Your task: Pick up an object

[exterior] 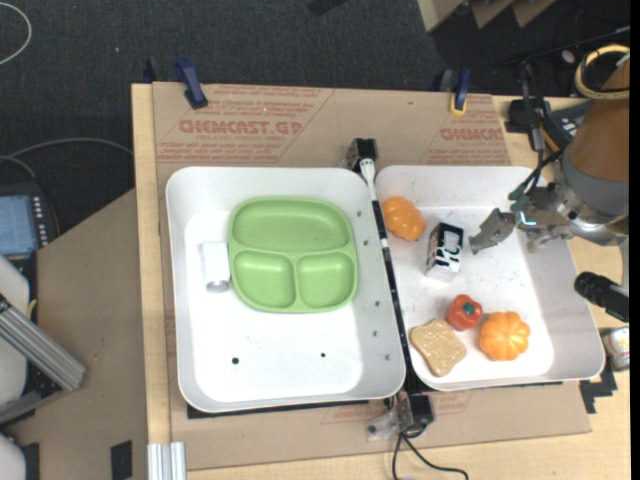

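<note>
The right bin (pixel 560 298) holds several small toys. An orange fruit (pixel 402 218) lies at its upper left, with a black and white block (pixel 445 248) just below and to the right. Lower down sit a red tomato (pixel 464 312), an orange pumpkin (pixel 503 335) and a slice of toast (pixel 438 346). My gripper (pixel 512 236) hangs over the upper right part of this bin, to the right of the black and white block and apart from it. It looks open, with nothing between its fingers.
The left bin (pixel 200 338) holds a green divided plate (pixel 293 252) and a small white cylinder (pixel 214 265) beside the plate's left edge. A ridge (pixel 385 268) separates the two bins. The arm's grey body (pixel 600 168) stands over the right bin's far right side.
</note>
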`<state>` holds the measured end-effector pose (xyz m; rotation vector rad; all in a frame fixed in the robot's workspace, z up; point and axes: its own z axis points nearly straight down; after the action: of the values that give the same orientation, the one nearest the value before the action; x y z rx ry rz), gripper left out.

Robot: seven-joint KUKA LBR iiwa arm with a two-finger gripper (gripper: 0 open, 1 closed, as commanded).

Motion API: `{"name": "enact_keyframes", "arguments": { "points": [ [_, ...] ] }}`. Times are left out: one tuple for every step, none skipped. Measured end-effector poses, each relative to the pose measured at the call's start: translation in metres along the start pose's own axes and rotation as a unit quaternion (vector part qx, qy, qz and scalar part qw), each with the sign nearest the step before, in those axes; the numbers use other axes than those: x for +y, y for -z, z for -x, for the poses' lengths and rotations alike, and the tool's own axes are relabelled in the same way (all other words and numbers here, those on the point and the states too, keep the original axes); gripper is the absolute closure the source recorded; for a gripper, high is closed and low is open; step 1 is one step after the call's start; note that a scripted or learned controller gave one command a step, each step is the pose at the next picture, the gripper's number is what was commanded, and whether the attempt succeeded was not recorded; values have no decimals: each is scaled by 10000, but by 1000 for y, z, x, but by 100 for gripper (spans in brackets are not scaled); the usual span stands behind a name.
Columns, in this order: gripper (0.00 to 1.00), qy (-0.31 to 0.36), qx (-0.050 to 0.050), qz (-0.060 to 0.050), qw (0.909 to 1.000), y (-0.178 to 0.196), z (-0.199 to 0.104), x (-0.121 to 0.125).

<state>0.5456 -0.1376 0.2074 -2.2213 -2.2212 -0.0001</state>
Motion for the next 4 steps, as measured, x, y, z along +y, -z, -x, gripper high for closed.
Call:
{"name": "enact_keyframes", "arguments": {
  "points": [
    [0,58,11,71,10000,119,-92,-15],
    [100,7,-6,26,10000,122,-86,-16],
    [100,30,14,-37,10000,101,-151,-69],
    [100,45,24,101,9999,252,-215,-65]
  ]
}}
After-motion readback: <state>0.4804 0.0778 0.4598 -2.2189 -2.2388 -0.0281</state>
